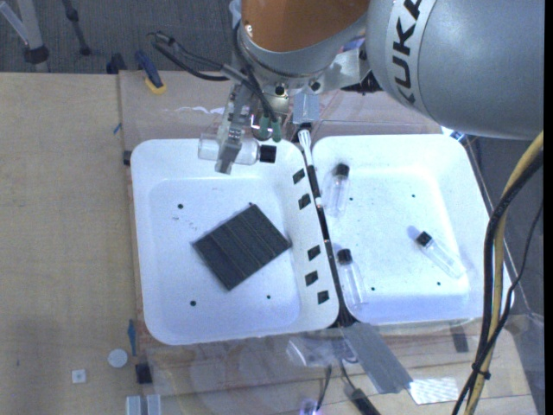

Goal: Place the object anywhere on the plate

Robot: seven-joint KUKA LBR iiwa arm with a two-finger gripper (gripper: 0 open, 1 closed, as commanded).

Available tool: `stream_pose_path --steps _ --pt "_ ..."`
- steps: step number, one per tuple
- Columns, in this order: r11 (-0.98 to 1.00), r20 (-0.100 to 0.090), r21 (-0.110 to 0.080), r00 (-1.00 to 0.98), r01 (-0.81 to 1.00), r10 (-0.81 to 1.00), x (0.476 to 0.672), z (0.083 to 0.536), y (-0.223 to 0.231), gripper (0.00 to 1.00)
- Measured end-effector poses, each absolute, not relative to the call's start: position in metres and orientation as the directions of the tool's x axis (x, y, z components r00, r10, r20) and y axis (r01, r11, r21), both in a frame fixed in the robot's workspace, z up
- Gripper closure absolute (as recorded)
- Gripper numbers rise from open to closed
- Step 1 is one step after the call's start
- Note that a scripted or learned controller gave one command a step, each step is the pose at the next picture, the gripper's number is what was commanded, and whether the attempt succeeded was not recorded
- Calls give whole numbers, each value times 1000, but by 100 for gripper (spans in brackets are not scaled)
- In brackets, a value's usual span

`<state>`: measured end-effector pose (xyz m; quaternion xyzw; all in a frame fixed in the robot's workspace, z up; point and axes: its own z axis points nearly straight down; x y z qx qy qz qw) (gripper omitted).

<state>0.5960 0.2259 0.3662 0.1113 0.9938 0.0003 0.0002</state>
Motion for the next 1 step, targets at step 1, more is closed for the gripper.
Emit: stream_pose_path --steps 1 --pt "988 -5 3 -988 157 157 615 365 226 100"
